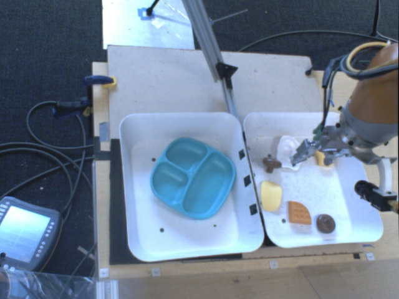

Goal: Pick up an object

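Left of centre, the blue divided plate [192,177] is sitting alone in the left bin [134,229]. Right of centre, a small brown piece [271,163], yellow block [270,195], orange cracker [299,213] and brown disc [325,223] are lying in the right bin [361,229]. The gripper [303,152] is hovering at the white crumpled thing [288,148]; I cannot tell how its jaws are standing or whether they are gripping anything. It is risking a slip off that soft crumple or a nudge to the brown piece.

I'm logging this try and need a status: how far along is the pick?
Done: the gripper has been brought over the right bin, close to the white crumpled item. In hand: nothing visibly lifted. The pale yellow piece, orange cracker, brown round piece and small brown item lie on the bin floor. Left: grasp one and raise it. The blue divided plate sits in the left bin.
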You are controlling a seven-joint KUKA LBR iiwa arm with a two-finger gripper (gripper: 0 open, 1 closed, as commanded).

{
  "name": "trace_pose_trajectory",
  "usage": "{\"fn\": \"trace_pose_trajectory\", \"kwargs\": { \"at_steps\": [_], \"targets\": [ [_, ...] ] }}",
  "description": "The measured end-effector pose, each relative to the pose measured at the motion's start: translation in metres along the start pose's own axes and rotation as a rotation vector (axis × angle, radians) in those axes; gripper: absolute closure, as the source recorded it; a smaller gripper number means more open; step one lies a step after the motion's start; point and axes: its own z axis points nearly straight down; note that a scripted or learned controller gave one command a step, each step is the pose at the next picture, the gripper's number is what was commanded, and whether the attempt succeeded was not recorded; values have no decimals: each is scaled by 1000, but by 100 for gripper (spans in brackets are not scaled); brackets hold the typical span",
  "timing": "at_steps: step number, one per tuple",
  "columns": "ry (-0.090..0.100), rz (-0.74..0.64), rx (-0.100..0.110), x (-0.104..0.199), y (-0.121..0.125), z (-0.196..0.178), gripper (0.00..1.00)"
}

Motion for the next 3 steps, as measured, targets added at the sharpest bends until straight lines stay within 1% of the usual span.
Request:
{"fn": "trace_pose_trajectory", "kwargs": {
  "at_steps": [1,2,3],
  "targets": [
    [0,1,-1,0,0,0,0],
    [0,3,5,2,0,63,0],
    [0,4,5,-3,-9,113,0]
  ]
}}
